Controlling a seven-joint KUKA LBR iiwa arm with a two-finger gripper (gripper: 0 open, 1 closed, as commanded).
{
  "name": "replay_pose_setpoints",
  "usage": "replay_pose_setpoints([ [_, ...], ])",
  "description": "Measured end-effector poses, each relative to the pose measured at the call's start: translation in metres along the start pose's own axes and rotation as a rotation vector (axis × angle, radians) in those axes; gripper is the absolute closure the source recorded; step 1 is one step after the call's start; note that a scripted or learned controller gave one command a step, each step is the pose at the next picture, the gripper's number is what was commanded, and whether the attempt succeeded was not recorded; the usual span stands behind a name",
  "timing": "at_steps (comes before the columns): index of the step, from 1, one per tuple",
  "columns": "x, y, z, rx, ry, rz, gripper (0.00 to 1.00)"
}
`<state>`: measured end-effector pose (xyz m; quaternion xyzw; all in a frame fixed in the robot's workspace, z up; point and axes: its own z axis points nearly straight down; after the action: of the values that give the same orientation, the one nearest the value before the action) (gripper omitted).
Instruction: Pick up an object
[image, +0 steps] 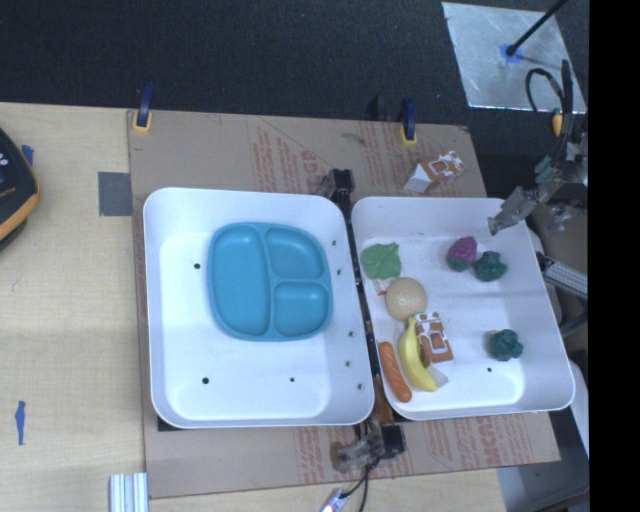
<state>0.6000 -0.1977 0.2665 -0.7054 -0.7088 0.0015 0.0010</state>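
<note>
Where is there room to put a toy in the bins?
Bare floor rings the blue plate in the left bin, widest below it. The right bin is open mid-floor, between banana and green toy; its left side is crowded.

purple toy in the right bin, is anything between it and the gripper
Nothing visible. The gripper sits over the right bin's far right corner, and the purple toy lies just left of it, across bare white floor. A dark green toy touches its right side.
</note>
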Motion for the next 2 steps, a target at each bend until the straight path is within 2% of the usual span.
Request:
replay_pose_setpoints([
  [1, 0.016, -0.058, 0.107, 0.002, 0.0, 0.0, 0.0],
  [2, -0.014, 0.005, 0.083, -0.003, 0.0, 0.0, 0.0],
])
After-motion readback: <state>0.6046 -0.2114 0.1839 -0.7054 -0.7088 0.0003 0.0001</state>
